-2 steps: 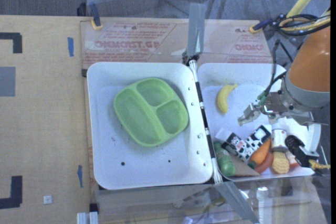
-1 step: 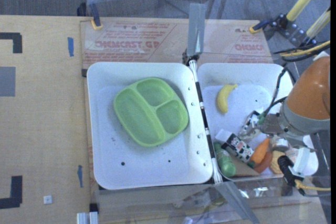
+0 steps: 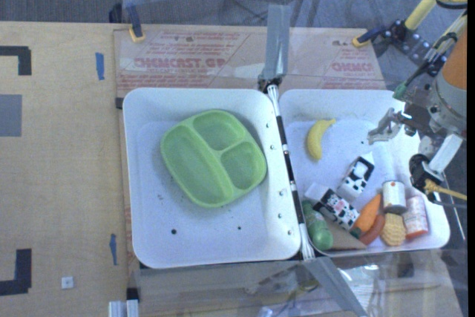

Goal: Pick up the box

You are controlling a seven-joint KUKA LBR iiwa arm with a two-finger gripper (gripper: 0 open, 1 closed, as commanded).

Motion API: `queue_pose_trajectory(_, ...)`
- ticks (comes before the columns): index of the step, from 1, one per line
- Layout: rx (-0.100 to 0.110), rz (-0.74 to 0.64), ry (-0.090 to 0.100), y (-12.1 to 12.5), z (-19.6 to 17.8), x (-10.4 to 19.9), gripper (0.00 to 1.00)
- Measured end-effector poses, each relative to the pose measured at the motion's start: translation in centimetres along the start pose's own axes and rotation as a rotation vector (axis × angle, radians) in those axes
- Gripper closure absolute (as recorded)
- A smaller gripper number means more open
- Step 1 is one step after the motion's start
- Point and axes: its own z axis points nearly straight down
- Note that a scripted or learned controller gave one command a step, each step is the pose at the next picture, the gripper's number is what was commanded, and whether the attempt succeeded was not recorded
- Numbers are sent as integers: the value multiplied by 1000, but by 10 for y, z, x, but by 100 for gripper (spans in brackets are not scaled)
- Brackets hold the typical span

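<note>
A small white box with black patches [image 3: 358, 176] lies tilted in the middle of the right bin [image 3: 349, 106]. A second box with the same black and white pattern [image 3: 338, 208] lies just below and left of it, near the bin's front. My gripper [image 3: 381, 128] hangs over the right part of this bin, up and to the right of the upper box and apart from it. Nothing shows in its grasp.
The right bin also holds a banana [image 3: 318, 137], a carrot [image 3: 369, 213], a small can [image 3: 392, 196], a little bottle [image 3: 416, 215], a cracker [image 3: 392, 231] and a green item [image 3: 320, 233]. A green divided plate [image 3: 214, 157] lies in the left bin [image 3: 148, 234].
</note>
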Motion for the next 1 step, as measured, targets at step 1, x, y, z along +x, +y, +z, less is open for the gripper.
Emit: queue_pose_trajectory(1, -1, 96, 1, 20, 125, -49, 0)
